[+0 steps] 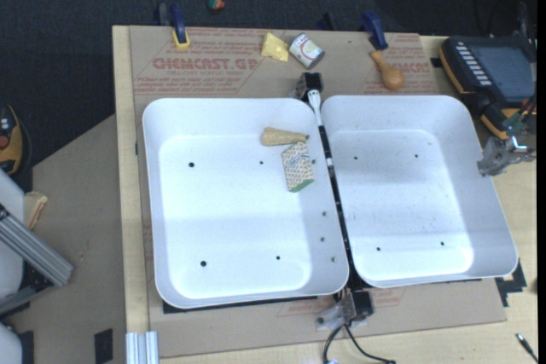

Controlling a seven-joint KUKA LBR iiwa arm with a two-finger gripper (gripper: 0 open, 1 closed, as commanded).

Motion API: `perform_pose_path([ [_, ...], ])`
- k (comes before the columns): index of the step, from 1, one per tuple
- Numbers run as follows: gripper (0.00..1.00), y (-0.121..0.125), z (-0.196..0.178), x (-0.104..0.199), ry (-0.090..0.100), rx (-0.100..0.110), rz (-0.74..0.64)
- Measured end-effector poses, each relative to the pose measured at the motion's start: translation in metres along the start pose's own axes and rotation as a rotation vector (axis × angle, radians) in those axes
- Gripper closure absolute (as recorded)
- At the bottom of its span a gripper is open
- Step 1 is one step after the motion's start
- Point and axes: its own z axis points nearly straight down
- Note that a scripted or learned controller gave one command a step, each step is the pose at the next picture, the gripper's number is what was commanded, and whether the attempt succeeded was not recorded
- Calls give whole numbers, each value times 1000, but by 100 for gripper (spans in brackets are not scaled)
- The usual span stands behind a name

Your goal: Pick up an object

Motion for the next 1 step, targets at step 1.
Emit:
perform_pose_path([
  [1, 100, -22, -285, -17, -16, -38, -5],
])
